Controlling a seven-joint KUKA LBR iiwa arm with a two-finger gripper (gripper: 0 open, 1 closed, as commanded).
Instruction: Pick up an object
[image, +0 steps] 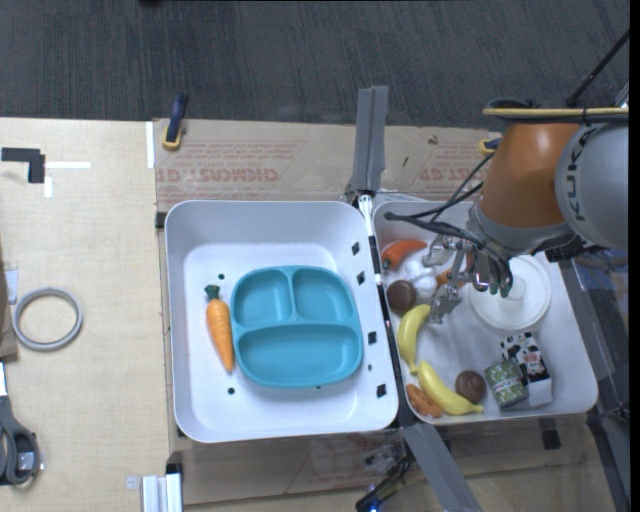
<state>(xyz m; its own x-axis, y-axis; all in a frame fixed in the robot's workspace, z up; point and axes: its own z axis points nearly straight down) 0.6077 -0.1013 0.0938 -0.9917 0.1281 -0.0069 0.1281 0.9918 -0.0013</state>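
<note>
The pincer (470, 285) hangs over the right bin (572, 395); its spread is unclear. Just below-left, the banana (411, 335) looks light, smooth, firm; grip mid-body.

So the pickable stuff is split across two bins. Left bin (190, 330) has a carrot (220, 333) lying lengthwise, green top pointing away, just beside the left edge of a teal divided plate (297, 326) that sits flat in the middle. Right bin (575, 395) is way more crowded: two yellow bananas, one (410, 333) near the left wall and one (445, 391) curving along the front, a brown round thing (401, 295) next to the upper banana and another (470, 383) touching the lower one, something orange-red (403, 249) toward the back, a white round dish (522, 300), a green packet (506, 384) and a small black-and-white item (524, 355) at the front right
</note>
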